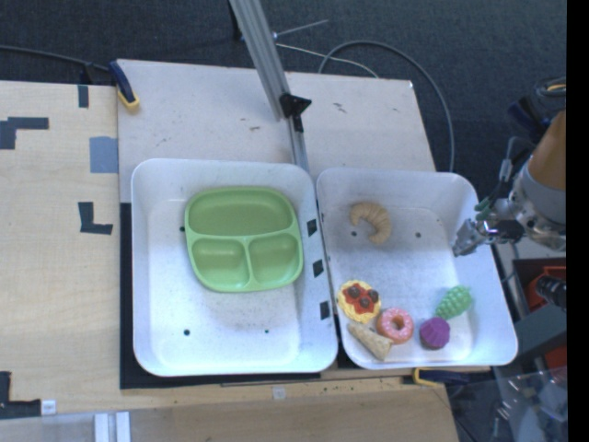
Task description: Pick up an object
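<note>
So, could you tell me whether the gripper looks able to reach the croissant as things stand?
Probably yes: the croissant lies alone in the right bin, and nothing stands between it and the gripper at that bin's right wall.

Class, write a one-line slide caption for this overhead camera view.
Gripper poised at right bin's edge, above toy foods; green divided plastic plate in left bin.

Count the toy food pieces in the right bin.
6: croissant at the back; pizza, donut, cone-like piece, purple piece and green piece along the front. None looks hidden.
</note>
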